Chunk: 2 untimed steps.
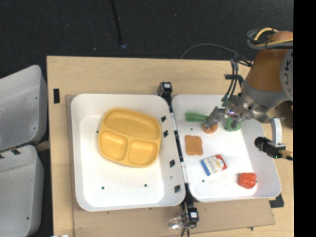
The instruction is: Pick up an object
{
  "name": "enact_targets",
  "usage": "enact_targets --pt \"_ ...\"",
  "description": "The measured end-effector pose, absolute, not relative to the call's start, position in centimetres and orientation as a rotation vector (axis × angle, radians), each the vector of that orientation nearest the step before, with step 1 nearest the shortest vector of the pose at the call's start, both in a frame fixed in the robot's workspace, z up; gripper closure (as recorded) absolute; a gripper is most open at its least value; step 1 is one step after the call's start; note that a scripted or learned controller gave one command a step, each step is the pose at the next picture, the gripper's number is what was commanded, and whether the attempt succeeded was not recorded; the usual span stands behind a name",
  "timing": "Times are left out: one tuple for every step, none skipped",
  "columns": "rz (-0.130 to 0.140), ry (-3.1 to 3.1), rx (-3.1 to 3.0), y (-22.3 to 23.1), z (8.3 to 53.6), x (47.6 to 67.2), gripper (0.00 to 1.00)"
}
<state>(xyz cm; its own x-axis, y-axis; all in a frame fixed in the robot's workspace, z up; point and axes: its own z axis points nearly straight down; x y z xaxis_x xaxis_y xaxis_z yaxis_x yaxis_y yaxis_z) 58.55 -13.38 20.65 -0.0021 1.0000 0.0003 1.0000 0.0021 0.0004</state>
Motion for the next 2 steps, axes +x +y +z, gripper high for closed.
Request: enact_targets --pt "-0.007 2.222 2.224 -13.3 14.3 58.2 0.0" --pt "-0.004 2.218 2.224 -13.5 9.9 58.2 0.0"
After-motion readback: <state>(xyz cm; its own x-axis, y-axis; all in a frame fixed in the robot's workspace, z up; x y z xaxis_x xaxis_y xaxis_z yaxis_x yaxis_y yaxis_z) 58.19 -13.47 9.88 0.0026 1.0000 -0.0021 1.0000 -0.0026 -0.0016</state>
